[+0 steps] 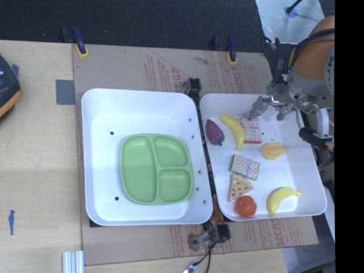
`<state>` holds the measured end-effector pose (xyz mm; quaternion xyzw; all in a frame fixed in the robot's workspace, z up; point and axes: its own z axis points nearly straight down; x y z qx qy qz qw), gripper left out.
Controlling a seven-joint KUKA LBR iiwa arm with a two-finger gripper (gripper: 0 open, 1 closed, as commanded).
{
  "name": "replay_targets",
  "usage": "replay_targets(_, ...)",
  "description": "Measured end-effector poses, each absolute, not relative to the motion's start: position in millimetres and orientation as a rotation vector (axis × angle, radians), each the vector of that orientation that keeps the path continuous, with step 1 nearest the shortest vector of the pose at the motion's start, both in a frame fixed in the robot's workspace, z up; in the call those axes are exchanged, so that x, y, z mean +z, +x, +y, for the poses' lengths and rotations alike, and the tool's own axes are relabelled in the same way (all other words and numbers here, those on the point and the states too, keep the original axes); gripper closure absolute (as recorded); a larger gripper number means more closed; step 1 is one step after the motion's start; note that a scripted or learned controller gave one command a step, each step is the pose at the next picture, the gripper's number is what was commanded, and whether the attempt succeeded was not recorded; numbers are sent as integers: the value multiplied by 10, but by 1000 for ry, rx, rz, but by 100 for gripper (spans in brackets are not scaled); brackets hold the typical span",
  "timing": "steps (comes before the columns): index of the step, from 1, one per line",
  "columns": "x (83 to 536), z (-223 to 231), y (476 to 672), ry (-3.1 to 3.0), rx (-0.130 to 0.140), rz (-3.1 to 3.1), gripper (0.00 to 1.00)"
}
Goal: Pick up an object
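Note:
The right bin [307, 169] holds several toy foods: a purple fruit [214, 131], a yellow banana [234, 131], a red and white packet [251, 131], a yellow-orange lump [273, 151], a patterned square [244, 166], a pizza slice [238, 187], a red tomato [245, 206] and a second banana [282, 198]. My gripper [268, 110] hangs over the bin's far right part, just behind and to the right of the packet. Its fingers stand open with nothing between them.
The left bin [102, 112] holds a green divided plate [155, 168]. Clamps [231, 49] pin the cardboard sheet at the far edge. A dark and yellow device [7, 87] lies at the bench's left edge.

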<state>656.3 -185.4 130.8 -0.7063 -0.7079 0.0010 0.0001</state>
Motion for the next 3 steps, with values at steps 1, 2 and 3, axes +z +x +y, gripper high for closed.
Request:
replay_targets(1,916,-1494,6554,-2213,5,-2225,0)
replay_targets(2,926,-1893,6564,-2218,3,-2225,0)
replay_targets(3,919,-1647,6129,-2217,5,-2224,0)
